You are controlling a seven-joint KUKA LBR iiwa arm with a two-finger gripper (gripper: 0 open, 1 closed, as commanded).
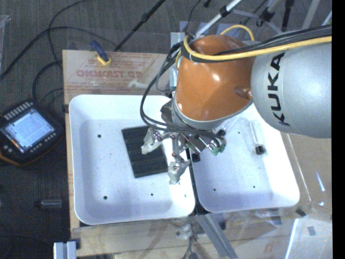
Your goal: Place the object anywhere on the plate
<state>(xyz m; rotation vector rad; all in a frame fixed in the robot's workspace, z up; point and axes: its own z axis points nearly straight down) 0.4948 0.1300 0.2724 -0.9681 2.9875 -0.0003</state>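
End effector (161,158) — directly over black plate (144,151).

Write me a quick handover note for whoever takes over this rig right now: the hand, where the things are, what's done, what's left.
Hand: low over the inner edge of the left bin, beside the dark flat plate. I cannot tell from this view whether it grips anything.
Plate: lying flat in the left bin, its right side under the hand.
Small clear object with a dark end: lying in the right bin, apart from the hand.
Done: nothing visibly on the plate.
Left: confirm what the hand carries, if anything, and get the object onto the plate.
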